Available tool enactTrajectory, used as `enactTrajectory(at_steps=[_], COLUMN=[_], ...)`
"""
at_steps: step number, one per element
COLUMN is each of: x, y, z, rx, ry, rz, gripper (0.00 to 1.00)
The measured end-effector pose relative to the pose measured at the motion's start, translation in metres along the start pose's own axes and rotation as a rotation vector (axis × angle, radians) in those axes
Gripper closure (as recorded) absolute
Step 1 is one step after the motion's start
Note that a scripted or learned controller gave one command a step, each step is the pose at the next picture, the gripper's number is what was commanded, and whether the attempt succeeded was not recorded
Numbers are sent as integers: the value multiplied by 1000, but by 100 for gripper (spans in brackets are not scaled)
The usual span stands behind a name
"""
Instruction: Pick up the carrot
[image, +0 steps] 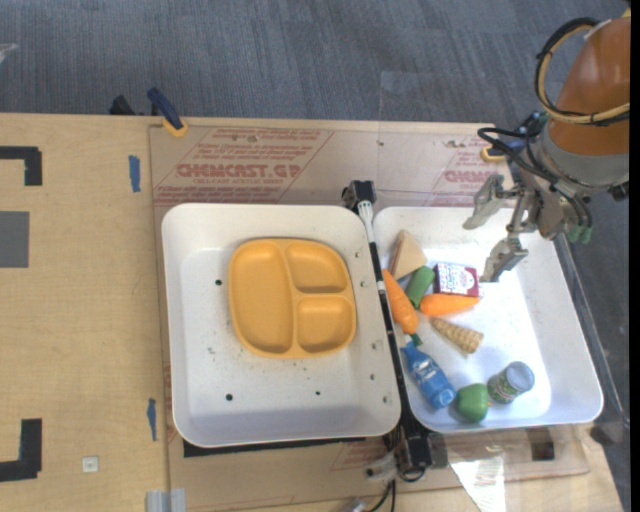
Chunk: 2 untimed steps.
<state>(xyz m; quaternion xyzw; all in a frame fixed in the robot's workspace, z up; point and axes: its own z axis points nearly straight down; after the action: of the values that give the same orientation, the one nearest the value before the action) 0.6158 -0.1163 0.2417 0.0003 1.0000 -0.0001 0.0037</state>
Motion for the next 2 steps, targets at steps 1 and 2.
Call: enactTrajectory(at_steps=[1, 2], x=[11, 28], y=[25, 23], z=[105, 132], rx=[-3, 0], ry=[10, -3], rz=[21, 178], gripper=[0, 0])
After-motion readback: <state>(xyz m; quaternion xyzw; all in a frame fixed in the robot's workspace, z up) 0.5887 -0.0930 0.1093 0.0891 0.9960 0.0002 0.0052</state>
